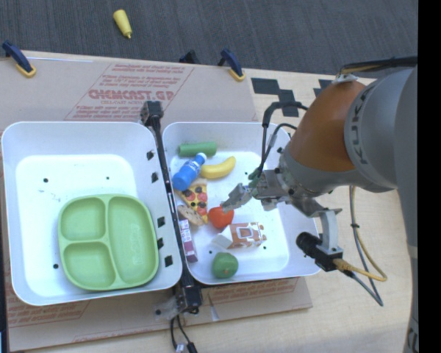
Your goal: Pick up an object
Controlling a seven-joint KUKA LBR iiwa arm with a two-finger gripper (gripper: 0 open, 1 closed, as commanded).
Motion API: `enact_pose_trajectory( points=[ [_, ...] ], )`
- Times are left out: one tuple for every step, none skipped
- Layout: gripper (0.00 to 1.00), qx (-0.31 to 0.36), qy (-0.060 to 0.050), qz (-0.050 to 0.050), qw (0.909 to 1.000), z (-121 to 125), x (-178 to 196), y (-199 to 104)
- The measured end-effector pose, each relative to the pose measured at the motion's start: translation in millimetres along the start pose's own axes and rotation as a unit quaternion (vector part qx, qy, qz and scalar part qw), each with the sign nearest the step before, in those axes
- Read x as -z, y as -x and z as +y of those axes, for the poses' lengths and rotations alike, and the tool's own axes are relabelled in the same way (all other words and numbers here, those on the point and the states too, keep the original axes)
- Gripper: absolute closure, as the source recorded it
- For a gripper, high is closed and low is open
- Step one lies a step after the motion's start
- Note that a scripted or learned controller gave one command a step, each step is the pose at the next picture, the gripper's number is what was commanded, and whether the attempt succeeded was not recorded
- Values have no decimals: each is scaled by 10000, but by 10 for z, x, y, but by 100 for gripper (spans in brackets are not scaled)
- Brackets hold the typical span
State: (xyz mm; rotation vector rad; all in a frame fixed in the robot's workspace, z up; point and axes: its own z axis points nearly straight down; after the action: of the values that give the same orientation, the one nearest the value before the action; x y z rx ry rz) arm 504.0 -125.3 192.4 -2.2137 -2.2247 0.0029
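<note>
Nearest, in the right bin: green ball, small orange carton, red tomato. Just above the tomato, gripper, open or shut unclear. Farther back: blue bottle, yellow banana, green stick.

A cardboard-covered bench bears two white bins, left and right, side by side.

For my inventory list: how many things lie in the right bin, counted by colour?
Green: 2, a cucumber and an apple
Yellow: 1, a banana
Blue: 1, a bottle
Red: 1, a tomato
Mixed colours: 3, a pizza slice, a carton, a bar
Total: 8
</note>
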Motion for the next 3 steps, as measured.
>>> enact_pose_trajectory(
  points=[
    [0,12,-6,-6,10000,810,-1014,444],
    [100,32,-2,-2,10000,820,-903,439],
    [100,-6,18,-6,10000,-88,428,322]
  ],
)
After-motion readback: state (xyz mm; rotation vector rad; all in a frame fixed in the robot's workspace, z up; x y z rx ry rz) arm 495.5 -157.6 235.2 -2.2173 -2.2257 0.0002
